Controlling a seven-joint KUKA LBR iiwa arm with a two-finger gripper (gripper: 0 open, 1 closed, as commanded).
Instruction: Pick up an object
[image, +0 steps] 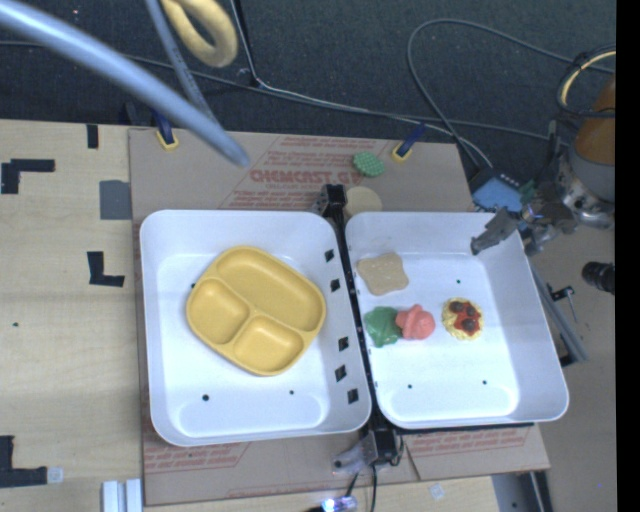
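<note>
Pick not started yet, by the look of it. Gripper (497, 236) is hovering at upper right rim of right bin (530, 330), carrying nothing; can't tell its state. Tan slab (381, 272), green piece (381, 327), pink piece (416, 322), yellow-red piece (463, 319) are all lying mid-bin, untouched.

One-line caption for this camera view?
Claw at right bin's edge; tan, green, pink, yellow-red toy foods inside; yellow divided plastic tray in left bin.
</note>
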